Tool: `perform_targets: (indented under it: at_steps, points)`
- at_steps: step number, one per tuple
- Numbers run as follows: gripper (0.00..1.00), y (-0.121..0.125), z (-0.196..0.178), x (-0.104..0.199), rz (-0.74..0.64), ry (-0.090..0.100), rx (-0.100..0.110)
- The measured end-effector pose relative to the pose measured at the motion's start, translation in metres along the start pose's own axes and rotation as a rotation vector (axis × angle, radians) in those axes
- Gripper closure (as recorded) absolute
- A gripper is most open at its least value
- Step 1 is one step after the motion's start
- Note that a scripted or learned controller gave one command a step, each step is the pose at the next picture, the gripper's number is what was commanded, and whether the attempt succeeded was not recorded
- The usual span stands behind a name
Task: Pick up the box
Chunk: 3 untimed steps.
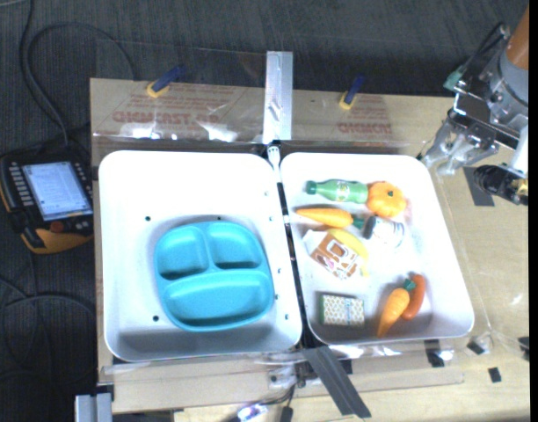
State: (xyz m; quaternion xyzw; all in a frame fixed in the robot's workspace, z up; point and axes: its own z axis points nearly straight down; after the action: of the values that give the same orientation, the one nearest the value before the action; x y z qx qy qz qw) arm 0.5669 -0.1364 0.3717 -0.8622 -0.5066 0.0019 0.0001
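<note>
Far left, off the bench, you've got a handheld controller (47, 199) with a lit screen lying on the dark carpet, its cables looping around it. Next comes the left bin (119, 262), and sitting in it is a blue divided plate (214, 272), three compartments, lying flat, nothing on it that I can see.

Between the two bins at the back there's a metal bracket (278, 95) standing upright over some clear plastic sheeting, with two small blue and yellow clamps (166, 81) on the back edge of the bench.

The right bin (449, 262) is where all the stuff is. Along the back you'll see a green bottle (338, 188) lying on its side, touching an orange pumpkin-looking thing (386, 199) to its right. Just in front of the bottle lies a yellow-orange carrot (323, 217). Below that is an orange and white packet (336, 255), tilted. The box (343, 309) you're after is the small greenish speckled one near the front edge of that bin, lying flat, just beside two orange carrots (401, 302) on its right.

The gripper (455, 150) hangs outside the right bin, past its back right corner, well apart from the box. Can't tell if it's released or clenched from this angle
</note>
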Motion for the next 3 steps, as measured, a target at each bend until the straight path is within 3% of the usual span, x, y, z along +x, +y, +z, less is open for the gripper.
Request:
perform_targets:
  at_steps: [1, 2, 3]
  points:
    - [1.00, -0.074, -0.024, 0.025, -0.006, 0.001, 0.000]
    - [1.00, -0.091, 0.009, 0.078, 0.150, 0.000, 0.002]
    - [1.00, -0.091, 0.001, 0.079, 0.147, -0.002, 0.006]
